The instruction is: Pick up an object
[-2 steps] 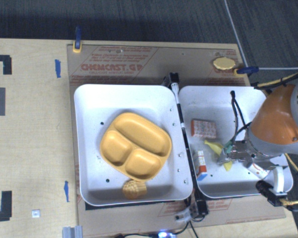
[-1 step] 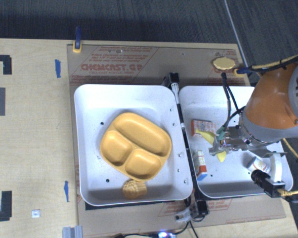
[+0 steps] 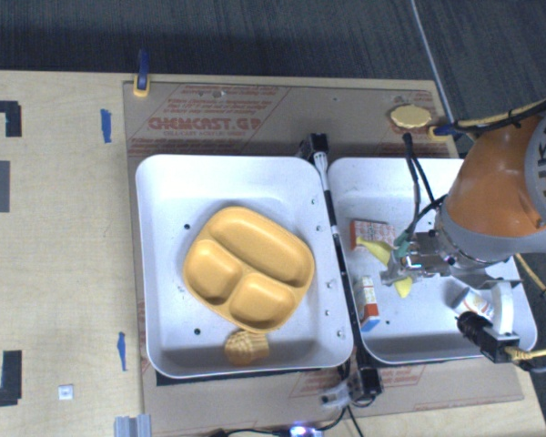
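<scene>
My gripper [image 3: 408,262] hangs low over the right bin [image 3: 437,346], near its middle, under the arm's orange band. A yellow banana-like piece [image 3: 376,250] lies just to the left of it, touching or almost touching it. Below the gripper shows a smaller yellow scrap [image 3: 402,286]. A red and white packet [image 3: 368,232] lies behind the yellow piece. A small white tube with red and blue ends [image 3: 369,300] lies near the bin's left wall. Whether anything is held is hidden by the gripper body.
The left bin [image 3: 164,189] holds a large yellow three-part tray [image 3: 246,267] and a tan round object [image 3: 246,346] at its front wall. A black divider [image 3: 332,235] runs between the bins. The arm's body covers the right bin's right side.
</scene>
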You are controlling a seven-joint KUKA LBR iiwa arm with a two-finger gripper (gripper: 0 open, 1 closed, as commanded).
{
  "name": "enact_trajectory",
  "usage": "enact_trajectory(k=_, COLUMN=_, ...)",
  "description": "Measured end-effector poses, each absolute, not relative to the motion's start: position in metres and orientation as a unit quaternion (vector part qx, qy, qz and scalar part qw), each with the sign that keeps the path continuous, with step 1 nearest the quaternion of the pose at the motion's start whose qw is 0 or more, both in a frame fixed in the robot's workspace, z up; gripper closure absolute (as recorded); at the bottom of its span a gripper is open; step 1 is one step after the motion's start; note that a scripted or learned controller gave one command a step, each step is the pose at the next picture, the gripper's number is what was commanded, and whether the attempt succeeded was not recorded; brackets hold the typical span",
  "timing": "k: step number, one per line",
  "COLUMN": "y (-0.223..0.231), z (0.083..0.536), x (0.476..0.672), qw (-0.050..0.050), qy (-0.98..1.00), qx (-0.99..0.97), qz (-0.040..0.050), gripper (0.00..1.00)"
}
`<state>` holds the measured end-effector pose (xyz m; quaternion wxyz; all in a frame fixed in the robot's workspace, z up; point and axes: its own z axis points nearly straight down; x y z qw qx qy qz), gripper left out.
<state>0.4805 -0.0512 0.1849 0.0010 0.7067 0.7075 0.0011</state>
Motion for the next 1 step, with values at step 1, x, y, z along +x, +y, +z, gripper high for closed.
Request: enact_trajectory(k=1, y=-0.0466, z=0.1850, x=0.4807, qw=0.001, qy=0.707, qx=0.707, qz=0.0013, gripper=1.00)
